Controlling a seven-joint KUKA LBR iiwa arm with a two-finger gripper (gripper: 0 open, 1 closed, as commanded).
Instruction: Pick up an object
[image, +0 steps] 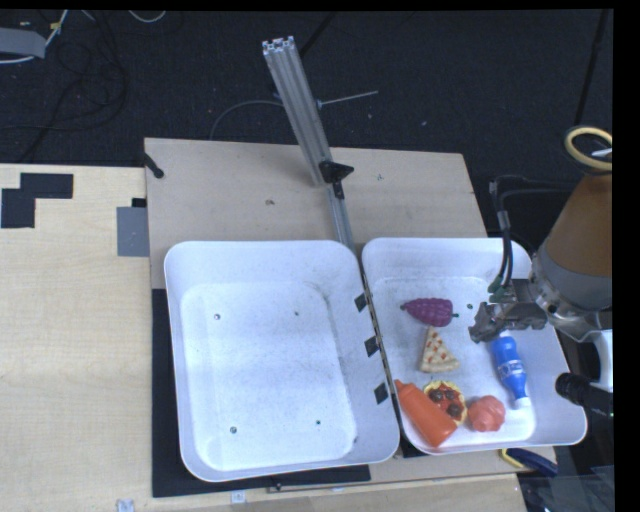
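Legible text, labels, brands, numbers, signs: none can be read. The blue bottle (509, 368) in the right bin (470, 258) carries a pale band near its cap, but no lettering can be made out on it. No print is resolved on the pizza slice (436, 353) just beside the bottle, or on the bench (240, 190) behind the bin.

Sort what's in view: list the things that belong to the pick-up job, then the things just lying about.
Job:
gripper, over the right bin
purple grapes
pizza slice
blue bottle
carrot
round pizza
red ball

Lying about:
left bin
metal bar
cables on the floor
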